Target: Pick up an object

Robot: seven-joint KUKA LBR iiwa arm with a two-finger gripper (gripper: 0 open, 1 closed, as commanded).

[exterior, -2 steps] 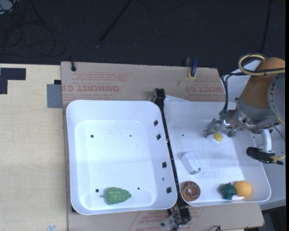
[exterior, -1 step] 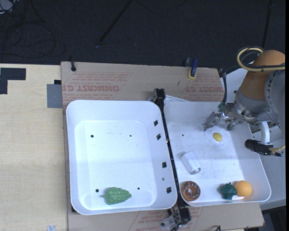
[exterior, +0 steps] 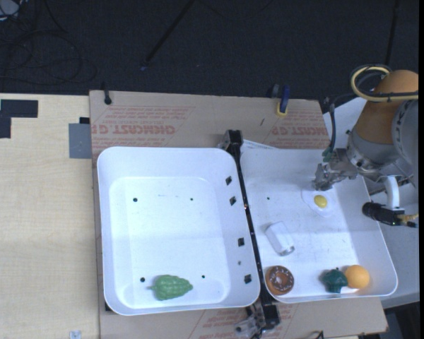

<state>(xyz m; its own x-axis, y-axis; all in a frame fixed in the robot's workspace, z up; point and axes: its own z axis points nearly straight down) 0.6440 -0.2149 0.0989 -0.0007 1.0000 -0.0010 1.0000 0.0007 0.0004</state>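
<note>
My gripper [exterior: 324,181] hangs over the back right part of the right bin [exterior: 300,159], just above a small yellow object [exterior: 321,202] lying on a clear disc. Nothing shows between the fingers. A clear plastic cup [exterior: 279,237] lies on its side mid-bin. Along the bin's front edge sit a chocolate donut [exterior: 279,280], a dark green toy [exterior: 333,280] and an orange ball [exterior: 357,277] touching it. A green bumpy object [exterior: 171,287] lies at the front of the left bin [exterior: 116,189].
The two bins share a black hinge rail [exterior: 242,217] down the middle. The grey arm with its orange band [exterior: 381,111] comes in from the right over the bin's rim. A blue clamp [exterior: 283,101] stands on the cardboard behind the bins.
</note>
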